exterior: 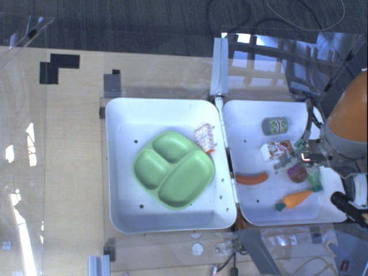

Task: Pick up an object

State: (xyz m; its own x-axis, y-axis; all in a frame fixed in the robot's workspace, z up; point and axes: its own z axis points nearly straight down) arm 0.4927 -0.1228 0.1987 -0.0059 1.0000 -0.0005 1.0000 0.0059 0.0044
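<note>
Camera view: pincer point(293, 161) hovers over purple object point(297, 173); cannot tell its grip.

We see our arm point(348, 125) as a rounded orange band over a grey wrist section. Thin dark cables loop beside it, and the metal gripper point(294, 157) shows small green and red lights.

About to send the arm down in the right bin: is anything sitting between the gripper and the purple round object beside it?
Nothing visible does. The gripper sits right at the purple round object, with no item between them. The white packet lies just to its left, and the carrot lies below, both close by.
</note>
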